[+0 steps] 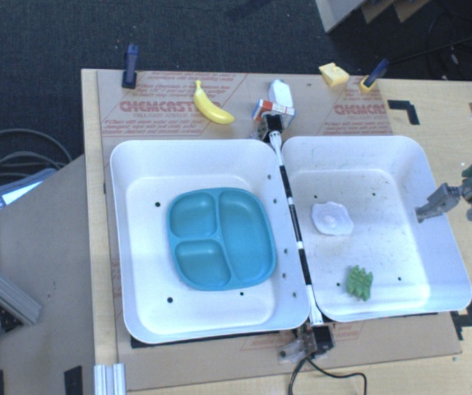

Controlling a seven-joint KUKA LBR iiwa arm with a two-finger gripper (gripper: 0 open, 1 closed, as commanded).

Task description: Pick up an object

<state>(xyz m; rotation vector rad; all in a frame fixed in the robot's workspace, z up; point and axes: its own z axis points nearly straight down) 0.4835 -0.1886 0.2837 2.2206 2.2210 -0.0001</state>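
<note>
**Claw waits at the right rim, two targets in the bin**

Nearest, the green toy (358,281) sits by the right bin's (433,212) front edge; behind it, mid-floor, a white disc (331,218). The gripper (446,202) hovers over the right rim, holding nothing (how far open, I cannot tell). Best bet: centre above the green piece, descend straight.
</note>
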